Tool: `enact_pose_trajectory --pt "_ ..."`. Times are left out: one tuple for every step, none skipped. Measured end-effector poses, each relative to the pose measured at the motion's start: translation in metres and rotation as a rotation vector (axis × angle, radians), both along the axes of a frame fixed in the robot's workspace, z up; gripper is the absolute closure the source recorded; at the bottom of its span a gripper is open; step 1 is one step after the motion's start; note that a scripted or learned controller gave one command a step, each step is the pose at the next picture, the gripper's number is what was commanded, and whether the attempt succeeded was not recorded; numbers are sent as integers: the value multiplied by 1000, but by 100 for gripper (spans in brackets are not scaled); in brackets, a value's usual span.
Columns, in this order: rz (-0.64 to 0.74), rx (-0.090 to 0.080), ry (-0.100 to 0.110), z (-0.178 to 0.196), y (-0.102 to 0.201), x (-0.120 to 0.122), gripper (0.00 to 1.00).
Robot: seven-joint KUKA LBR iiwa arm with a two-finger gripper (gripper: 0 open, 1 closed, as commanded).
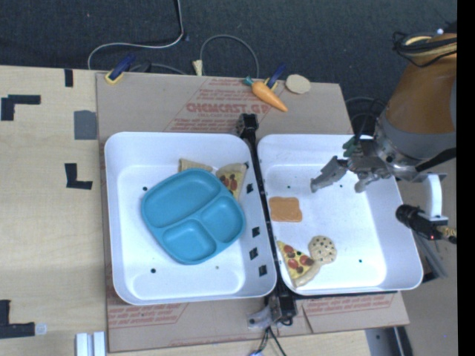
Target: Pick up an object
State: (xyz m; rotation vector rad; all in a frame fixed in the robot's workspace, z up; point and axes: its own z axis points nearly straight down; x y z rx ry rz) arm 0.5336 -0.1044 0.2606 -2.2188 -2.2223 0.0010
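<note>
The desk (44,221) has a pale wooden top with some dark tape marks at its 9 o'clock side. A brown cardboard sheet (215,110) with red print lies on it, and behind the desk there is dark carpet (297,21) with thin cables. On the cardboard two shallow white bins stand side by side, touching along a black centre rail. At the 12 o'clock edge of the cardboard lie a toy carrot (269,96) and a small round beige piece (297,84), near each other.

The left bin (122,273) holds a blue divided plate (192,215) with three compartments. Two flat toy food pieces are partly hidden under its 12 o'clock rim.

The right bin (371,273) holds three toy objects. An orange-brown toast slice (285,209) lies flat at the 9 o'clock side of the bin, close to the centre rail. A pizza slice (296,262) with red dots lies at about 7 o'clock. A chocolate chip cookie (322,249) touches the pizza slice at its 3 o'clock side.

The grey arm comes in from 3 o'clock. Its end effector (344,180) hangs over the 12 o'clock part of the right bin, with the two fingers spread apart and nothing between them. It stands well apart from the toast slice, the pizza slice and the cookie.
</note>
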Motion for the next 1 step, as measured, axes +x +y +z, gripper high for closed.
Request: enact_pose_trajectory --pt "-1 -5 -8 -181 -5 43 0"
